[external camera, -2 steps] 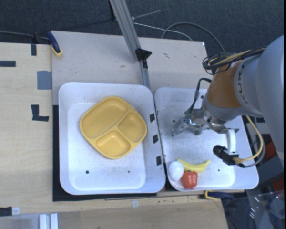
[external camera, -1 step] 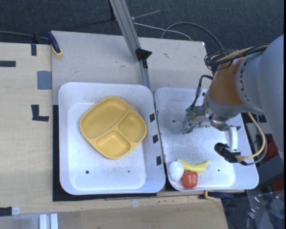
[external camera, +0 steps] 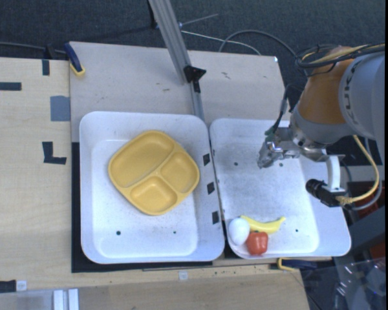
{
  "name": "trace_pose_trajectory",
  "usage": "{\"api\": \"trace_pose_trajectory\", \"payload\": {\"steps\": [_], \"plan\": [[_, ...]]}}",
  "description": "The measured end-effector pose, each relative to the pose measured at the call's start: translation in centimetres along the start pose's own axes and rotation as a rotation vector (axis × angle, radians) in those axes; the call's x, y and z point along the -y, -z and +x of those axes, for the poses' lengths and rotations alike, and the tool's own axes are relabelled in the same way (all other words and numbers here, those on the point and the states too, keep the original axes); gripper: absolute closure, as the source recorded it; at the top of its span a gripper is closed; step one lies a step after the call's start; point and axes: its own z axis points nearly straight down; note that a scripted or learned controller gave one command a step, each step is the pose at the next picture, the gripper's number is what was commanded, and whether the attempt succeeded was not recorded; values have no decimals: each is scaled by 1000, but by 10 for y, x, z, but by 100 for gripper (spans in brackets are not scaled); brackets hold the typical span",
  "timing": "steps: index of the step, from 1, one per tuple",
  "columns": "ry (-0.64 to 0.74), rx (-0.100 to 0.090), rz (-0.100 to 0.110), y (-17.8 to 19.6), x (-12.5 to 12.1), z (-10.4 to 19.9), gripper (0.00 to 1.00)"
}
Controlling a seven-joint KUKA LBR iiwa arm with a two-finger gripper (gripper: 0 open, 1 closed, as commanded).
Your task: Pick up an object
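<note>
In the right bin (external camera: 271, 192), three small objects huddle at the near edge: a white egg-like ball (external camera: 237, 231), a yellow banana (external camera: 265, 224) and a red pepper (external camera: 258, 242). My gripper (external camera: 269, 155) hangs over the upper middle of the same bin, well behind those objects and apart from them. Nothing shows between its fingers. A yellow divided plate (external camera: 154, 172) lies in the left bin (external camera: 103, 237).
A slanted metal pole (external camera: 174, 34) runs from the top of the view down to the ridge between the bins. The arm's grey body with its orange band (external camera: 323, 99) and cables covers the right bin's far right corner.
</note>
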Motion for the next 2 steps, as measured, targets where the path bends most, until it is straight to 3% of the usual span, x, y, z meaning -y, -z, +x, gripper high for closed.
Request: {"api": "trace_pose_trajectory", "payload": {"steps": [2], "plan": [[0, 0, 1, 90, -9, -6, 100]]}}
